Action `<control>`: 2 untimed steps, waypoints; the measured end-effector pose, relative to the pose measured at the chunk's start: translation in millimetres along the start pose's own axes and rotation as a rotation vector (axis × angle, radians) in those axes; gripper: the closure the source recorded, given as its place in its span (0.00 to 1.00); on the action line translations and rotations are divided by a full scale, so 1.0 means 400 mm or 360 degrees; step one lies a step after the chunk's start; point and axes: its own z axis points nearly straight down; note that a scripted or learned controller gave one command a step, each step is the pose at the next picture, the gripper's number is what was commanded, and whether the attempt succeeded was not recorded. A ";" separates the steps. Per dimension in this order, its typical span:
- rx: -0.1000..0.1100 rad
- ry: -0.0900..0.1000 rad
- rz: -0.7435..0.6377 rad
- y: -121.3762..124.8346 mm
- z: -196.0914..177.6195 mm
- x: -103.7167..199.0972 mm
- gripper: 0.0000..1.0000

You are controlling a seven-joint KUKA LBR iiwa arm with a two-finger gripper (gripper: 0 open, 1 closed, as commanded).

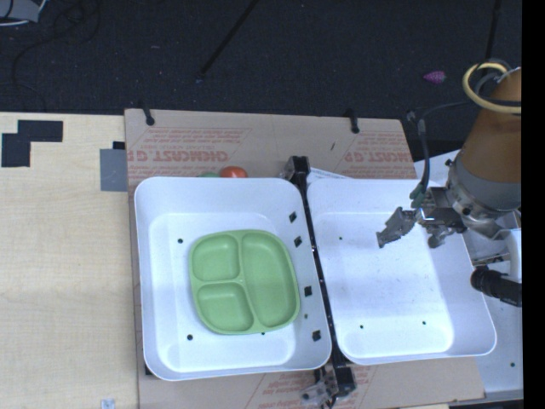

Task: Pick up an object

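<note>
A light green divided plate [244, 281] with three compartments lies flat in the middle of the left bin [162, 228]. My gripper [414, 232] hangs over the right bin [460, 331], near its upper right part, well to the right of the plate. Its two dark fingers [392, 229] stand apart, open, with nothing between them. The orange-banded arm reaches in from the right edge.
A small red-orange object [232, 173] with a bit of green beside it sits just behind the left bin's far wall. A black clamp strip [311, 262] runs between the two bins. Cardboard lies under both bins, with pale bench to the left.
</note>
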 end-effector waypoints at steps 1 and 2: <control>-0.0017 -0.0003 -0.0002 0.004 -0.013 -0.001 0.00; -0.0006 0.0000 -0.0002 -0.008 0.145 0.001 0.00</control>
